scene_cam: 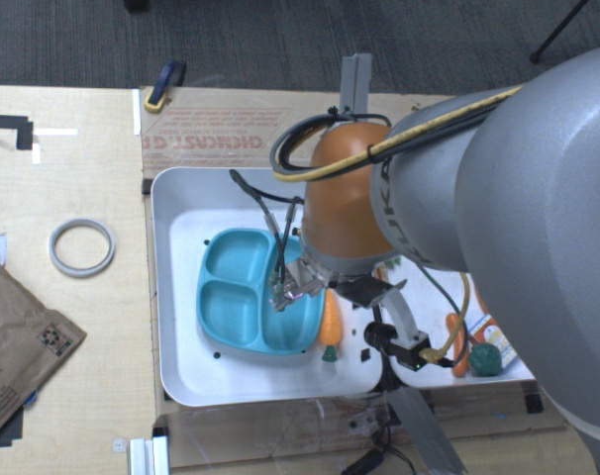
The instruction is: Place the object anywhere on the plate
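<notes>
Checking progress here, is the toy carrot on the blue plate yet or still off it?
Off it. The carrot lies on the white bin floor against the plate's right edge, beside the claw.

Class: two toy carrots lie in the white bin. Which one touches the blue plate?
The carrot lying against the blue plate's right rim, by the hand. The other carrot lies far right, beside a green toy.
</notes>
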You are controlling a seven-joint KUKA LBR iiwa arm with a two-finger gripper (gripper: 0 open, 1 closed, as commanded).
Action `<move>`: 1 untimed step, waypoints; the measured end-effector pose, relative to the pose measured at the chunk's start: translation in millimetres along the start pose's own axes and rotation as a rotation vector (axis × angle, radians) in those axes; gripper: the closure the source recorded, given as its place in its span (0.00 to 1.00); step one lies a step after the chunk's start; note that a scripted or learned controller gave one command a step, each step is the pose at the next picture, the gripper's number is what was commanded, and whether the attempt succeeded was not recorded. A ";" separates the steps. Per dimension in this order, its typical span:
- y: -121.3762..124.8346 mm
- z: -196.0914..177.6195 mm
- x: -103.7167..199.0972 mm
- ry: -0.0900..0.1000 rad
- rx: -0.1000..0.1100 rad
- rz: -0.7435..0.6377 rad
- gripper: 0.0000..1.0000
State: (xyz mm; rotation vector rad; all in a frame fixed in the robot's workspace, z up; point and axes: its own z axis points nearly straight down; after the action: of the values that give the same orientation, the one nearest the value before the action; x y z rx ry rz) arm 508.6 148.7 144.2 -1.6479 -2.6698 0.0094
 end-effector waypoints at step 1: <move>53.1 34.6 -81.0 0.001 -0.004 0.234 1.00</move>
State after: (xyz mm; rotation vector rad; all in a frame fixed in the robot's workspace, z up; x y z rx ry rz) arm 592.2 100.0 109.3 -1.9495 -2.4605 0.0031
